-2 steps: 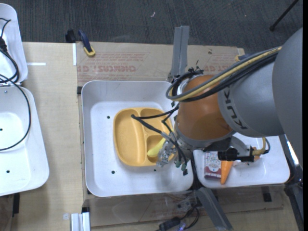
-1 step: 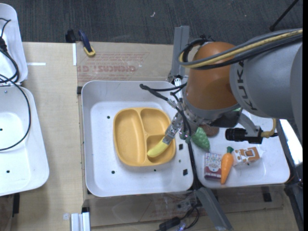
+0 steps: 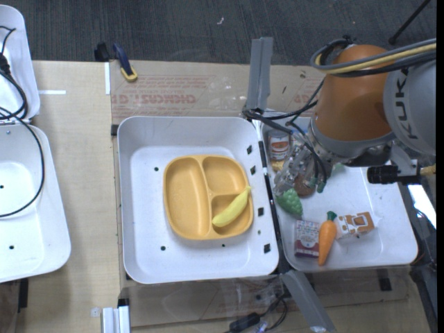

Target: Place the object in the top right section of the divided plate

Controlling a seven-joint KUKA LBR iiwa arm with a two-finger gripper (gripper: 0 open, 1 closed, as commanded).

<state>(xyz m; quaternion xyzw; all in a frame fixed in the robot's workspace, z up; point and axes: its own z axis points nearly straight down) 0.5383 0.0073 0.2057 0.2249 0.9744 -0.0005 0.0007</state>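
Nearest the camera in the right bin [image 3: 395, 252] lie a carrot [image 3: 326, 238], a small red carton [image 3: 305, 236] and a white carton [image 3: 356, 224], with a green leafy item [image 3: 290, 202] just beyond. In the left bin [image 3: 139, 207], the yellow divided plate [image 3: 184, 200] carries a banana [image 3: 232, 208] across its lower right section. Farther back, the gripper [image 3: 300, 171] hangs over the right bin's left end; whether it is parted or closed cannot be told.

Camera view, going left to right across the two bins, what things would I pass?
Divided plate → banana → green toy vegetable → small red carton → carrot → small white and orange carton.
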